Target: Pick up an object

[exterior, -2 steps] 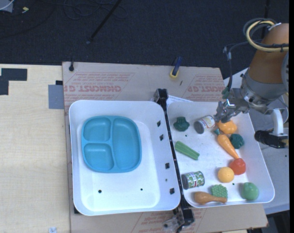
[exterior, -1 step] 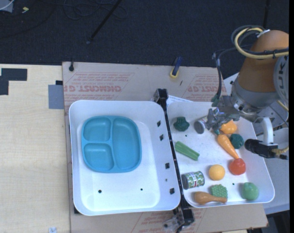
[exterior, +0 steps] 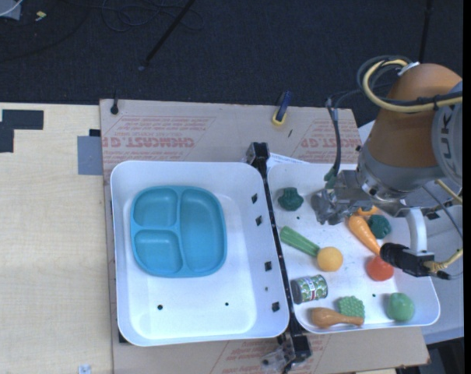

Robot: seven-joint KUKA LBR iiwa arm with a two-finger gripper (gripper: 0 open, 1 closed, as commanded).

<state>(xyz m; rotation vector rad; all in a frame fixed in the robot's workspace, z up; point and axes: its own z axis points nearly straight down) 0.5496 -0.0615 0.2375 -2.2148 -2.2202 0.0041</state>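
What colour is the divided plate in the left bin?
Light blue, turquoise-like; the divided plate shows clearly in the camera view.

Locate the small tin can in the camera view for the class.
The tin can lies in the right bin, near its left wall, just below the yellow ball and above the toy drumstick.

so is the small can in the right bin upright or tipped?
Tipped. The can lies on its side, its printed wall facing up, on the right bin floor.
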